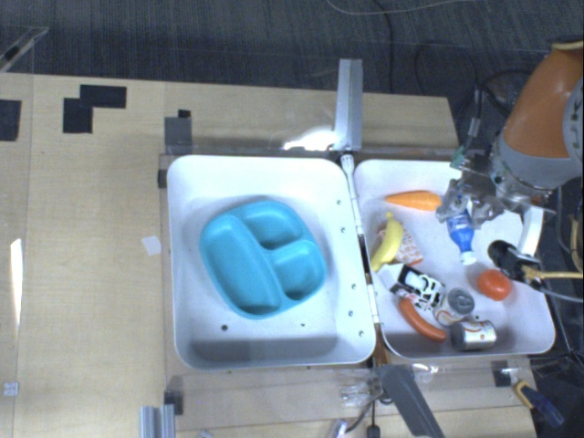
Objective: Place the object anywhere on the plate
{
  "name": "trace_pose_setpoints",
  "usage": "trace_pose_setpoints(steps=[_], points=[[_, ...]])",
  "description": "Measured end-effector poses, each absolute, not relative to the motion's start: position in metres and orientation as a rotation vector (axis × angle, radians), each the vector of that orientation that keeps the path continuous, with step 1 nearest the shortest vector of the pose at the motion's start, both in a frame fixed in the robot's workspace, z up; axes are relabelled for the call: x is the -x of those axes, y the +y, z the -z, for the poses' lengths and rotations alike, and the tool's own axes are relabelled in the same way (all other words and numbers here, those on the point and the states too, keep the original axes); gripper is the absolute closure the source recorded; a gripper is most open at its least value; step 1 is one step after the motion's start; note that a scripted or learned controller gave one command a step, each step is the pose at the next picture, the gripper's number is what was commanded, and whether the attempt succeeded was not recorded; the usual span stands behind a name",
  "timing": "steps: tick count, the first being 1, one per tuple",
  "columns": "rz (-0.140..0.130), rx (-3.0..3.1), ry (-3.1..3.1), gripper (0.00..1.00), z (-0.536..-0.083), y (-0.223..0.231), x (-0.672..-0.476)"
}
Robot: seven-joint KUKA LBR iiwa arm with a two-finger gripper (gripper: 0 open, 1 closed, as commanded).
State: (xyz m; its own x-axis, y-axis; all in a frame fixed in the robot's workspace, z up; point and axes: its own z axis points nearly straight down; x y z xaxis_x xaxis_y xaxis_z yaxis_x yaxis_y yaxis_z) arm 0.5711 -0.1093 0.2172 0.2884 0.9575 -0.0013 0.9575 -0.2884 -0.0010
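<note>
plate (263, 258), blue and split into compartments, lies in the left bin (196, 190) with nothing on it. the object to move looks to be a small blue-and-white bottle (462, 235) in the right bin (538, 322), lying right under the gripper (470, 210). the gripper hangs over the bottle's far end, touching or nearly touching it, and whether it has hold of the bottle cannot be told from this view. around the bottle lie a carrot (415, 201) at the far left of that bin, a banana (390, 242) to its left, a small black-and-white toy (420, 287), a sausage (422, 320) near the near wall, a grey disc (461, 301), a metal can (474, 335) and an orange ball (495, 285) to the right. the arm (547, 108) comes in from the far right. my judgement is that the step in hand is the pick: the grasp is being made or has just been made, and the carry is not yet begun. the next move calls for a sure hold, a lift clear of the bin wall and the divider, then travel left to set the bottle down on any part of the plate.
</note>
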Motion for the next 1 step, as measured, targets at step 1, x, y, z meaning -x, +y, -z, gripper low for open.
trace_pose_setpoints(steps=[1], points=[[0.0,2.559,-1.824,1.0,-0.3255,-0.093,-0.5959]])
